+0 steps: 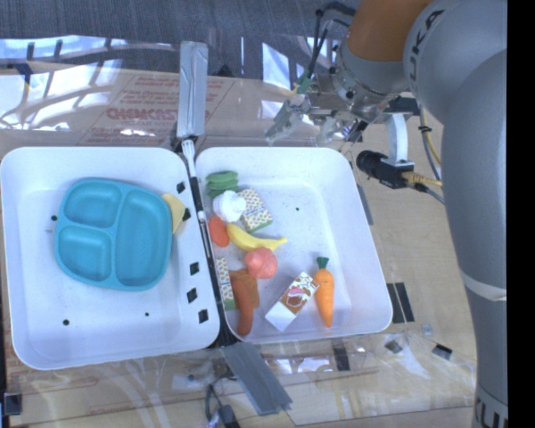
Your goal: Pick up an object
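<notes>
The gripper [314, 123] is hanging above the far rim of the right bin [361, 212], at the top of the view, and nothing is sitting between its fingers — whether they are spread or closed cannot be told from here. Below it, toward the near side of that bin, toy food is lying in a loose cluster: a green piece [221, 183] closest to the gripper, then a white piece [229, 207] and a small patterned packet [256, 210] just beside it. Further down, a banana [252, 238] is touching a pink ball [261, 263] — a red piece [218, 231] is sitting to their left by the bin wall. Farthest from the gripper, a brown sausage shape [244, 300], a small carton [292, 300] and a carrot [325, 292] are resting near the front edge. Well off to the gripper's lower left, a blue divided plate [113, 234] is lying in the left bin [36, 328], with a yellow piece [176, 212] touching its right side.
</notes>
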Motion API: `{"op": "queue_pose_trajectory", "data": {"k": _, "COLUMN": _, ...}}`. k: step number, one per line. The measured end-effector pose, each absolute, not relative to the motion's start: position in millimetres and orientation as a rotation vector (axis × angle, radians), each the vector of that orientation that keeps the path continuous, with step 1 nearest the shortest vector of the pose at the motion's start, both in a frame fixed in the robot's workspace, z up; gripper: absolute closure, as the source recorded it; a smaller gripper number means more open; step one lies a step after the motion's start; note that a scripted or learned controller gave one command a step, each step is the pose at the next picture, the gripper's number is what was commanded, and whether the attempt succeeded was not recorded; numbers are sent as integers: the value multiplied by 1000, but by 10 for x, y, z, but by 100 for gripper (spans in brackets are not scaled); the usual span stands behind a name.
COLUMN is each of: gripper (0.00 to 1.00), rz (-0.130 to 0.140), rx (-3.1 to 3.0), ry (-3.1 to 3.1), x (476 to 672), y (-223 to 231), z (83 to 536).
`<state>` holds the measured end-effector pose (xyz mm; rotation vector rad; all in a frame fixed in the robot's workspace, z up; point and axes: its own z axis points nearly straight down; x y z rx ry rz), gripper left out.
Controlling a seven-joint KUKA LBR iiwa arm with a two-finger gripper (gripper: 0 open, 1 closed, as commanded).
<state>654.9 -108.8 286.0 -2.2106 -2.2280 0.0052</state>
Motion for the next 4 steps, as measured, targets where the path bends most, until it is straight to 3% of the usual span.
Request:
{"op": "queue_pose_trajectory", "data": {"k": 1, "gripper": 0, "rz": 7, "rx": -2138, "ry": -2296, "x": 6110, "y": -899, "z": 1123}}
{"op": "queue_pose_trajectory", "data": {"k": 2, "gripper": 100, "rz": 9, "rx": -2137, "ry": -2295, "x": 6111, "y": -903, "z": 1221}}
{"op": "queue_pose_trajectory", "data": {"k": 3, "gripper": 100, "rz": -4, "rx": -2246, "ry": -2198, "x": 6217, "y": -993, "z": 953}}
{"op": "queue_pose_trajectory", "data": {"k": 4, "gripper": 0, "rz": 3, "rx": -2245, "ry": -2193, "x": 6198, "y": -996, "z": 925}}
